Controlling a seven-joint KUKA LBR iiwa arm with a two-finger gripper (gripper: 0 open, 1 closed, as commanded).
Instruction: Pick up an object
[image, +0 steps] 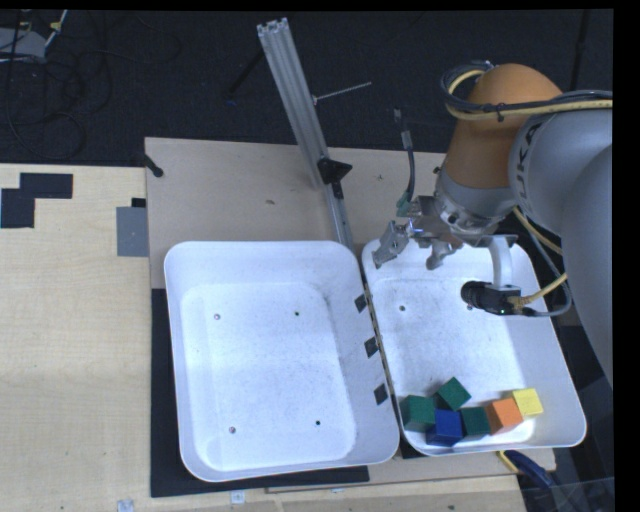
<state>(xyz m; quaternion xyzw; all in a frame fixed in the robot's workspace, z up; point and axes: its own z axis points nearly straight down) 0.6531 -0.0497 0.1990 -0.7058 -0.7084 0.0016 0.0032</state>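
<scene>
**benchguy:** Hovering up at the far end of the right bin (540, 345), that's where the jaws (412, 246) sit. They look spread apart, nothing between them.

**pix_22:** And the blocks?

**benchguy:** All bunched at the near end of that same bin, well apart from the jaws. Two green blocks (436, 403), a blue block (446, 426), an orange block (505, 412) and a yellow block (527, 402), mostly touching each other.

**pix_22:** Left bin (190, 300)?

**benchguy:** White, sitting right beside the right one on the bench (80, 330).
</scene>
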